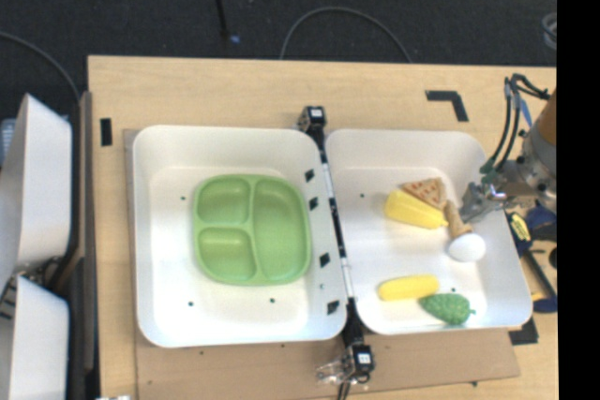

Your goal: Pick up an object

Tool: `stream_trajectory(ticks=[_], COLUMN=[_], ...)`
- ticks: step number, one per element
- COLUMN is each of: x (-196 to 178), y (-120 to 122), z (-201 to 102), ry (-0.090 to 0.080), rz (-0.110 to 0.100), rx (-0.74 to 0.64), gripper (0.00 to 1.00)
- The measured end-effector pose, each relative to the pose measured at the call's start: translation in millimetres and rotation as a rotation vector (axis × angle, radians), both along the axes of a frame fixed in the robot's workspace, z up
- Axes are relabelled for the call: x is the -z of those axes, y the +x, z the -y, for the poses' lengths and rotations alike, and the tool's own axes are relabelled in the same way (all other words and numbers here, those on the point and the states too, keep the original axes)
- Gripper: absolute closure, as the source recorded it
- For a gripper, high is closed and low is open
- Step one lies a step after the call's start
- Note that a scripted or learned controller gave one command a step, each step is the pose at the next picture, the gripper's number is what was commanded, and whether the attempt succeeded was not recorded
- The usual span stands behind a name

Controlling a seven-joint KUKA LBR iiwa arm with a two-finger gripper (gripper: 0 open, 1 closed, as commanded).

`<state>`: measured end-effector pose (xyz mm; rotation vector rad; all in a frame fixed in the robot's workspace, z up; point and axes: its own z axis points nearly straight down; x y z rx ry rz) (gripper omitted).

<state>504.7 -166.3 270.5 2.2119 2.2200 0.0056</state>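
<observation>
Near the right edge of the right bin, the gripper hangs low over a tight cluster: a yellow wedge, a tan cracker-like triangle, a thin brown stick and a smooth white egg. How far the pincer is spread, and whether it has hold of anything, cannot be told. Crowding seems the main risk: a descent could nudge neighbours, and the rounded egg would likely roll away. By the front edge lie a glossy yellow oblong and a bumpy green piece. A green divided plate sits in the left bin.
</observation>
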Motion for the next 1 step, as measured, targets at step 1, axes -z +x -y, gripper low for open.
stream_trajectory(ticks=[1], x=[-3.6], y=[25.6], z=[-51.2], ry=[0.003], rz=[-0.005], rx=[-0.004], gripper=[1.00])
